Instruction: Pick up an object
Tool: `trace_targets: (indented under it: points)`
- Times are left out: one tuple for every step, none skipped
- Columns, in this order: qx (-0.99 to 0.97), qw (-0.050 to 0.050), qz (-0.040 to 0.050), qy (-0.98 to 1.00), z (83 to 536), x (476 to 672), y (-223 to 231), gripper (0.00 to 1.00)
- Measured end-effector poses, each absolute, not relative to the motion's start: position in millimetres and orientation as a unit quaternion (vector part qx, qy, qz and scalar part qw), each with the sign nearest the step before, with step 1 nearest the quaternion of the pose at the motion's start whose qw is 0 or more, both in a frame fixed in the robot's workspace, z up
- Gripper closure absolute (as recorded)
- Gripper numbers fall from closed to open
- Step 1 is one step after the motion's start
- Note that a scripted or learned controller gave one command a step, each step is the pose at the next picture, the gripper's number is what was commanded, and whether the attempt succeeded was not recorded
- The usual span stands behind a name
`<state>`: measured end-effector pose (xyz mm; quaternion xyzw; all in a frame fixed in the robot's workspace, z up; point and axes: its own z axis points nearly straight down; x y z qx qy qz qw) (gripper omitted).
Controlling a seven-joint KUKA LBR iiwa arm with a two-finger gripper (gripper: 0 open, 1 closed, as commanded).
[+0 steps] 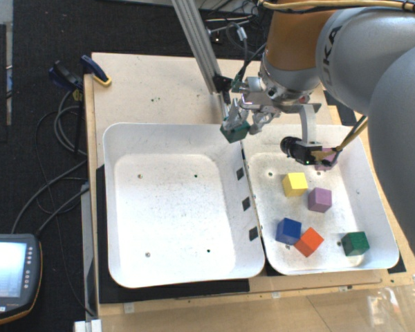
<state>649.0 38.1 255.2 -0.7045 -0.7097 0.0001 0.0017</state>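
Overhead, gripper (236, 124) gripping green block (234, 133)

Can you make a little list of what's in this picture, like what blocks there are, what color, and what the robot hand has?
gripper: above the rim between the bins, jaws shut on a teal block
right bin: yellow block, purple block, blue block, orange block, green block
blue and orange: touching

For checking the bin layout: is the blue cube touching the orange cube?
Touching. The camera view shows the blue cube and orange cube meeting with no white bin floor between them.
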Motion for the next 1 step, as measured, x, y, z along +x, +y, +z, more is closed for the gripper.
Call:
trace_targets:
  points:
    - [-0.704, 0.001, -0.0002, -0.710, 253.9, 645.7, 89.7, 1.00]
